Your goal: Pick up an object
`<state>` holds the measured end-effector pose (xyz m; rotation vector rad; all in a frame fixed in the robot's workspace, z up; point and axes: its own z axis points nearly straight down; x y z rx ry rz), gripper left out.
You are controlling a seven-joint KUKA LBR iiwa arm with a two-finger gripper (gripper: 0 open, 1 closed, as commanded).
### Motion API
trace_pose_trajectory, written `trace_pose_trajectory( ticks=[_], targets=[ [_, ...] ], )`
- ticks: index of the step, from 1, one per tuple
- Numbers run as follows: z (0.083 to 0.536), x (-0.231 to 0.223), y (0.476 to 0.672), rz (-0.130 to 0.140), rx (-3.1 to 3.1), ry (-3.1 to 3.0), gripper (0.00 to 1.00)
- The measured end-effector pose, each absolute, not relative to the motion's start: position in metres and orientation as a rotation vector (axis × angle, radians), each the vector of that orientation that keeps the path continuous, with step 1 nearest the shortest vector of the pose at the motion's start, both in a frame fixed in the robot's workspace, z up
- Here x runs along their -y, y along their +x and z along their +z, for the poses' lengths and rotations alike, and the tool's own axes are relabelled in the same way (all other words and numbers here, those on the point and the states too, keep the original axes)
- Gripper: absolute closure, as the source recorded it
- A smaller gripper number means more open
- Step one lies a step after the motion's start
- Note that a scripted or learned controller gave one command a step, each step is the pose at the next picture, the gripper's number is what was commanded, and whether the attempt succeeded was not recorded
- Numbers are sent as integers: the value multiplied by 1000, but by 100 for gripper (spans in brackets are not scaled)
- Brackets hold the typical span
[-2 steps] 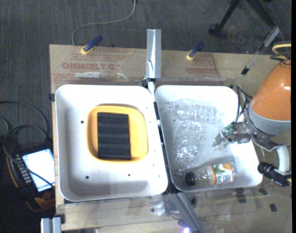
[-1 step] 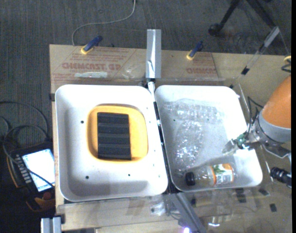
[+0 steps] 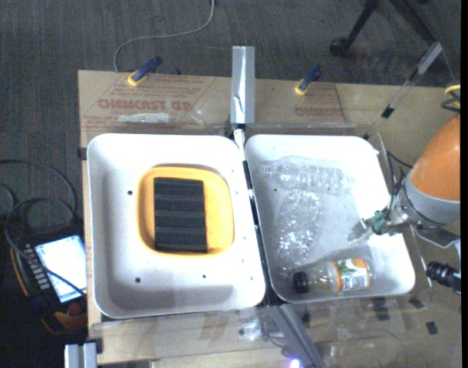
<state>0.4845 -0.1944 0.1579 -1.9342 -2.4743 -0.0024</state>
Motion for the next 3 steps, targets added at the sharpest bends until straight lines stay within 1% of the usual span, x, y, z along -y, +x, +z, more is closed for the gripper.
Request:
trace_pose_trajectory(
  ticks=[1, 2, 3],
  targets=[
    [103, 221, 483, 0, 2623, -1724, 0],
    [165, 154, 577, -1, 2476, -1934, 0],
    [162, 168, 516, 2, 2569, -1806, 0]
  ],
)
